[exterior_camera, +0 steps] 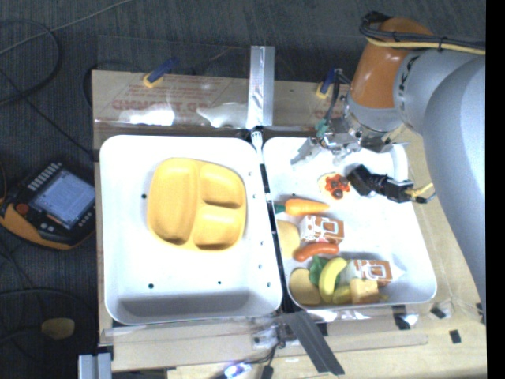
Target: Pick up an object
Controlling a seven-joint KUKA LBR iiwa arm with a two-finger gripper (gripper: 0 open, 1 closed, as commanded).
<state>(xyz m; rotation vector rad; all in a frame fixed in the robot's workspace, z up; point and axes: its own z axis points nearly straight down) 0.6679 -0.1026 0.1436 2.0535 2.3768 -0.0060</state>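
Two shallow white plastic bins sitting side by side on the table (118, 93). Left bin (118, 290) holding a glossy yellow tray (196, 204), rounded corners, split into three moulded compartments. Right bin (410, 243) packed with toy food: smooth orange carrot (304, 206), small printed carton (322, 228), reddish sausage (316, 250), yellow banana (332, 275), another carton (372, 271), all crowded toward the near end and overlapping, so edges hard to separate. Tiny orange-and-black thing (335, 184) alone near the far end, too small to name. Gripper (335, 144) hanging over the far end of the right bin, metal bits glinting; jaws too blurred and tangled with cabling to call open or closed, nothing seen between them. Grey arm with orange band (379, 69) cut off at the right.
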